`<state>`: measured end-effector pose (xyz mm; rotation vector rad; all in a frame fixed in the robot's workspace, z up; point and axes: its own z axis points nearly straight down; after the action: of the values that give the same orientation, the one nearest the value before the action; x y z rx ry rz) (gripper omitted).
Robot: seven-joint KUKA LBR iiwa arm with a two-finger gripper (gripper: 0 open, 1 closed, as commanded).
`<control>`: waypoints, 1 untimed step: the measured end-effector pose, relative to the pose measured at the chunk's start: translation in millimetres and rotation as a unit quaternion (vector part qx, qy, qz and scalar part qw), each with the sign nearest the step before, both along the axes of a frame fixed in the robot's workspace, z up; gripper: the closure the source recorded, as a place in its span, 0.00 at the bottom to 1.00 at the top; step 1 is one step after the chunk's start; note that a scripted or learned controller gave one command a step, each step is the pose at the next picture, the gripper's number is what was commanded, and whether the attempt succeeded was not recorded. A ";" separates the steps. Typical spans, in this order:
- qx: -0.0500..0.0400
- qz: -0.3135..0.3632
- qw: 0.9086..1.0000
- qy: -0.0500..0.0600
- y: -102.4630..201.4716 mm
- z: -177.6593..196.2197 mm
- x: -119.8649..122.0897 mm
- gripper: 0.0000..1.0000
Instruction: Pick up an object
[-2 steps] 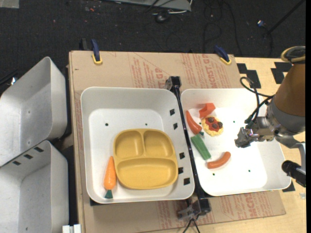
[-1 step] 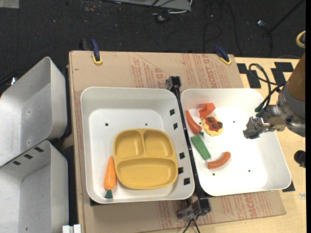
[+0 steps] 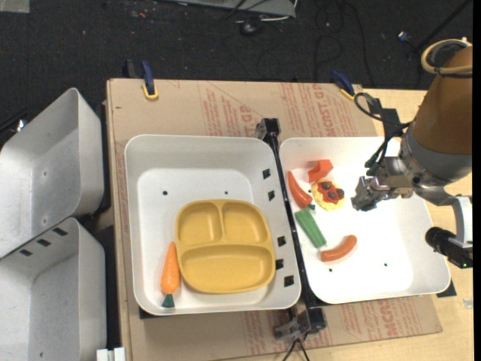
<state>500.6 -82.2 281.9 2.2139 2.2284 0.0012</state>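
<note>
The right bin (image 3: pixel 391 277) holds several toy foods on its left side: a red block (image 3: pixel 320 169), a pizza slice (image 3: pixel 329 195), a red pepper (image 3: pixel 299 190), a green piece (image 3: pixel 310 228) and a sausage (image 3: pixel 338 248). My gripper (image 3: pixel 366 196) hangs just right of the pizza slice, low over the bin floor. Nothing shows between its dark fingers. The grey arm with its orange band (image 3: pixel 447 104) comes in from the right.
The left bin (image 3: pixel 143 201) holds a yellow divided tray (image 3: pixel 224 247) and a toy carrot (image 3: pixel 170 271) beside it. Two white bins (image 3: pixel 45 194) are stacked off the bench at left. Cables trail behind the wrist.
</note>
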 end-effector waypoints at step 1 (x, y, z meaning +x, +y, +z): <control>0.000 0.000 1.000 0.000 38.4 -6.7 18.3 1.00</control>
<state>518.8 -43.9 275.3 2.2145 2.2281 0.0010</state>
